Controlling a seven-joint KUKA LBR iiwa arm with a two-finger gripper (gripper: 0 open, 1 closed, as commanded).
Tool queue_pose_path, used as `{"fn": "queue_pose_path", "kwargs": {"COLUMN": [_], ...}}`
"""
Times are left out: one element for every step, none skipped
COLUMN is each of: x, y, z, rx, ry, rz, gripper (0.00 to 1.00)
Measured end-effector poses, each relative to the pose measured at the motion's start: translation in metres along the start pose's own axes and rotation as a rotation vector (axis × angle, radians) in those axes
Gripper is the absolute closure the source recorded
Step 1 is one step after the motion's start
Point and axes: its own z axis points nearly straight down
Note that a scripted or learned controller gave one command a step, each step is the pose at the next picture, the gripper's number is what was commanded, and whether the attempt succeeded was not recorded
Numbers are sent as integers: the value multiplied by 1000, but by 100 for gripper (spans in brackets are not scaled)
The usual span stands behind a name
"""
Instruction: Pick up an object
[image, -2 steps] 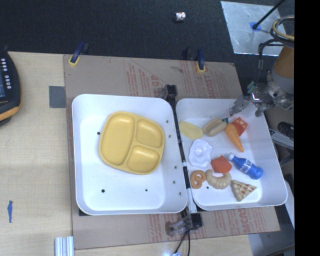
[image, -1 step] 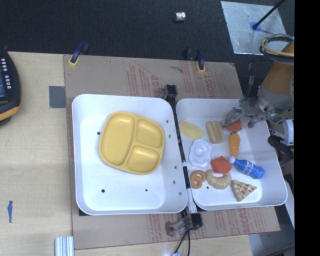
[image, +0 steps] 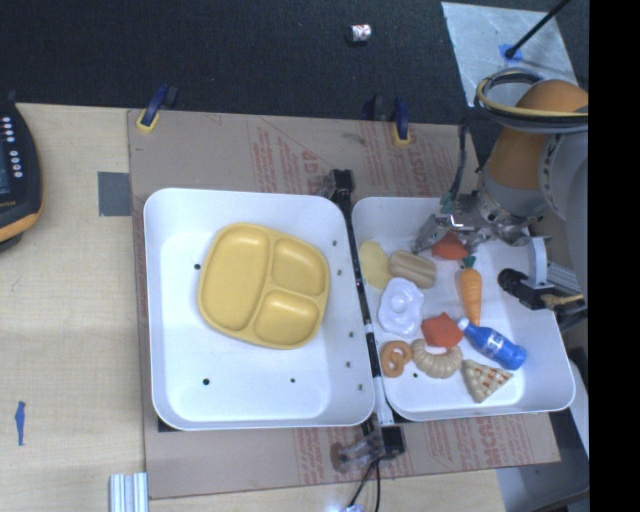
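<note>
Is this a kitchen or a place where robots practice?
Most likely a robot practice bench, not a kitchen. A robot arm reaches over two white bins on a cardboard sheet held by clamps. The food looks like toys: a carrot, a pizza slice, a pretzel.

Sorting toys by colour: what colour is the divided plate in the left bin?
Yellow. The divided plate shows in the camera view.

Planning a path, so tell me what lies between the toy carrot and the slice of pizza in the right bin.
In the camera view, the blue bottle lies between the toy carrot and the pizza slice.
</note>
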Motion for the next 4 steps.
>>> {"fn": "queue_pose_path", "kwargs": {"x": [-17, -48, -38, -40], "y": [1, 0, -66, -63], "z": [-1, -109, -11, -26], "rx": [-3, -13, 10, 0], "ry": [-4, -7, 1, -3], "rz": [5, 6, 5, 5], "gripper": [0, 0, 0, 100]}}
